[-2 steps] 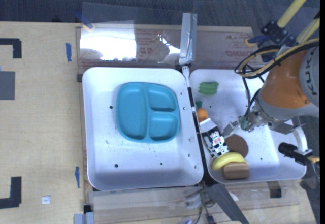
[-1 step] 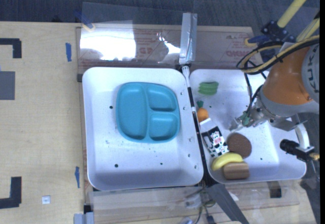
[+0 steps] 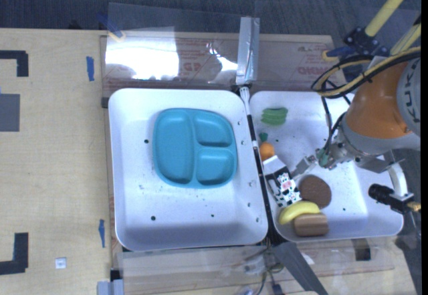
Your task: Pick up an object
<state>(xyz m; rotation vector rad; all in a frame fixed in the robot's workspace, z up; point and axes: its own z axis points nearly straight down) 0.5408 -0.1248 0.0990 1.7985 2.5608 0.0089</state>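
Note:
The right bin (image 3: 348,210) holds several small objects. A green piece (image 3: 274,115) lies at the back and a small orange piece (image 3: 267,150) sits by the left wall. A black-and-white spotted item (image 3: 285,186), a brown round disc (image 3: 315,190), a yellow banana (image 3: 298,211) and a tan block (image 3: 310,225) cluster at the front. My gripper (image 3: 309,163) hangs low in the middle of this bin, just above and behind the brown disc, pointing left. Nothing shows as held in it.
The left bin (image 3: 134,207) bears a blue divided plate (image 3: 194,147). The arm's orange band (image 3: 376,112) and cables lie over the right bin's right side. A clear plastic sheet (image 3: 174,53) stands behind the bins. A wooden bench top (image 3: 47,173) stretches to the left.

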